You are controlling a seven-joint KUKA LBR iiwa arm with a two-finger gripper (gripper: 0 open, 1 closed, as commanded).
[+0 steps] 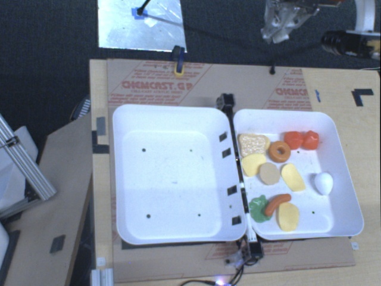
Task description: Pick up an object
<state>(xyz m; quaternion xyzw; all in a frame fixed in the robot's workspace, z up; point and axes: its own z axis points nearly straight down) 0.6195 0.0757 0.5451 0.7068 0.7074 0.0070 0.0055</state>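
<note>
gripper (277, 33) hangs above bench — toy food (279, 152) in right bin (344, 177).

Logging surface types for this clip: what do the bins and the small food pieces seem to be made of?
Right bin and left bin: likely thin moulded plastic, smooth white with rounded rims. Egg, sausage and doughnut: probably toy plastic, judging by flat, uniform colours. Cracker-like piece: speckled, material unclear.

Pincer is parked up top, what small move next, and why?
Probably bring the pincer forward and down over the right bin. It hangs beyond the bench's far edge, and all the toy food lies there; the white egg sits apart, an easy first target.
</note>
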